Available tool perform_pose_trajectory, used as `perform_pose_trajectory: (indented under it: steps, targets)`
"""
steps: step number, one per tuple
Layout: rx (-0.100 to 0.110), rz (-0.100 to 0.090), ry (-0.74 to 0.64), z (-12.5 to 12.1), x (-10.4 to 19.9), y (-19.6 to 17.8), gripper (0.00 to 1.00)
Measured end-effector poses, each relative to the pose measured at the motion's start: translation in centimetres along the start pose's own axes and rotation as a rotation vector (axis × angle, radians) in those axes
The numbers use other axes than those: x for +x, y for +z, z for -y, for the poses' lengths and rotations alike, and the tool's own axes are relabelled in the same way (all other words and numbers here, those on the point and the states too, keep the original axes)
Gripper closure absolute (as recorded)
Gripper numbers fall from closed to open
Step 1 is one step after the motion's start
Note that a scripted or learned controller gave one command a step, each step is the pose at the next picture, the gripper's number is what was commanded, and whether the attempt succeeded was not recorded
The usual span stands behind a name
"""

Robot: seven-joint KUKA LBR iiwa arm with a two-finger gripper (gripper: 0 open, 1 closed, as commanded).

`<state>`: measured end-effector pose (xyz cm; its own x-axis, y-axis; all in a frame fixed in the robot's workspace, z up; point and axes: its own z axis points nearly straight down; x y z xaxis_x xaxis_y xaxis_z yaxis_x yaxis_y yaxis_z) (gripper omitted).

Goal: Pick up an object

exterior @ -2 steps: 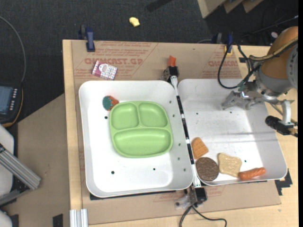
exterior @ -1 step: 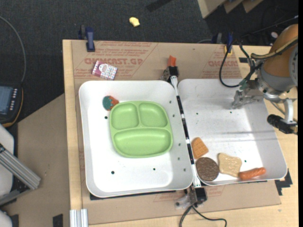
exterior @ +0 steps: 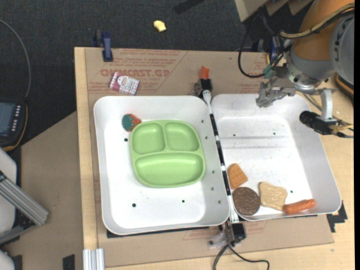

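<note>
Food pieces were the likely targets. From the end effector [exterior: 274, 94], poised over the far edge of the right white bin [exterior: 270, 136] with nothing visibly held and its opening too unclear to judge, they lay well apart toward the near edge: an orange cracker [exterior: 237, 175], a round brown cookie [exterior: 246, 201], a tan toast slice [exterior: 273, 196] and an orange-red sausage [exterior: 299, 206] lying roughly crosswise.

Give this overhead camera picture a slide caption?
Gripper at right bin's far edge; toy foods cluster near; green plate left.
</note>
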<state>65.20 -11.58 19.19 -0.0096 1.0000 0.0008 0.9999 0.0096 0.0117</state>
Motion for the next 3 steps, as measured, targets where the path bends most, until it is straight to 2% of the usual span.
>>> perform_pose_trajectory:
  steps: [1,2,3]
  targets:
    - [0.01,0.001,0.008,0.3,-0.6,0.7,0.0]
    - [0.02,-0.001,0.01,3.2,0.0,11.3,0.0]
    - [0.005,0.005,0.012,-1.5,-6.6,10.6,0.0]
